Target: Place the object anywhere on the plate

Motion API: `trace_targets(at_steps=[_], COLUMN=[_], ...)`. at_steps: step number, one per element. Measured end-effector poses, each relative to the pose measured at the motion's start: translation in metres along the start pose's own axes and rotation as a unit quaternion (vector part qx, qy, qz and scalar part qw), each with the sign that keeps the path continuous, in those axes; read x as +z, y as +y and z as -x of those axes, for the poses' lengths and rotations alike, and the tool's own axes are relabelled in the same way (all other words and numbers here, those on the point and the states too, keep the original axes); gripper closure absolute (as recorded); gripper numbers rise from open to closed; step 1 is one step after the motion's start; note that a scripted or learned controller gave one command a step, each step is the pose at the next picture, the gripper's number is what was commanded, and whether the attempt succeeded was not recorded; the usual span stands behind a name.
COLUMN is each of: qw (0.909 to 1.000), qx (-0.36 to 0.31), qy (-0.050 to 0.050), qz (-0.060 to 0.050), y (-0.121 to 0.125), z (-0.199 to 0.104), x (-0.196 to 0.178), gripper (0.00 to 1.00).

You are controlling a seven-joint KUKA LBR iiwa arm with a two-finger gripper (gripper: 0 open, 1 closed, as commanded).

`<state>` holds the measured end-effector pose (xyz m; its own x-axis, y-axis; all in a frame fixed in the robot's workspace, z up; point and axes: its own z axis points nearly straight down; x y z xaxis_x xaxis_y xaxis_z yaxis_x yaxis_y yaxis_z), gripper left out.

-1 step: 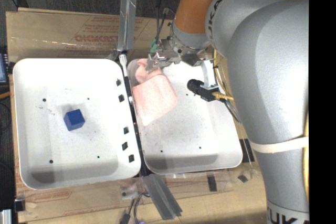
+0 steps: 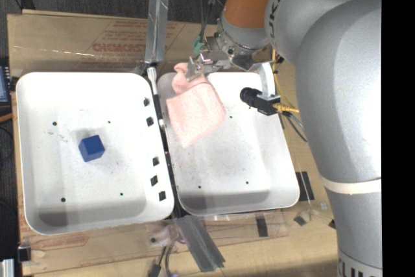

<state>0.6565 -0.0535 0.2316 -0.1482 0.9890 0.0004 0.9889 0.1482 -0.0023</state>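
Camera view. The bench [image 2: 71, 32] carries two shallow white bins side by side: a left bin [image 2: 39, 204] and a right bin [image 2: 279, 185]. Countable items: one blue cube [image 2: 91, 147], one pink cloth [image 2: 194, 110], one arm [image 2: 337, 74] and one gripper [image 2: 196, 68].

The blue cube rests on the floor of the left bin, left of that bin's centre, well apart from every wall. It lies far from the gripper.

The pink cloth is in the right bin, at its far-left corner, near the divider between the bins. Its long axis runs from the far edge toward the near edge, tilted slightly toward the right wall. The narrow upper end is gathered at the gripper; the broad lower end spreads out over the bin floor.

The arm enters from the right, its grey body covering the right edge of the bench. The orange band sits above the wrist, over the far edge of the right bin. The gripper points down and left, and is clenched on the bunched top of the pink cloth.
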Motion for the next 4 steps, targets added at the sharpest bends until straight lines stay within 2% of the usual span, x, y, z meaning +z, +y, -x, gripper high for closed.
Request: trace_targets(at_steps=[1, 2, 3, 4], qw=[0.9794, 0.9188, 0.8208, 0.7573], qx=[-0.202, -0.395, -0.571, -0.653], qy=[0.0, 0.0, 0.0, 0.0], qz=[-0.001, -0.001, -0.001, -0.001], y=[-0.011, -0.013, -0.03, -0.031], z=[-0.042, -0.088, -0.136, -0.187], x=[-0.002, -0.009, -0.003, -0.001], gripper=[1.0, 1.0, 1.0, 1.0])
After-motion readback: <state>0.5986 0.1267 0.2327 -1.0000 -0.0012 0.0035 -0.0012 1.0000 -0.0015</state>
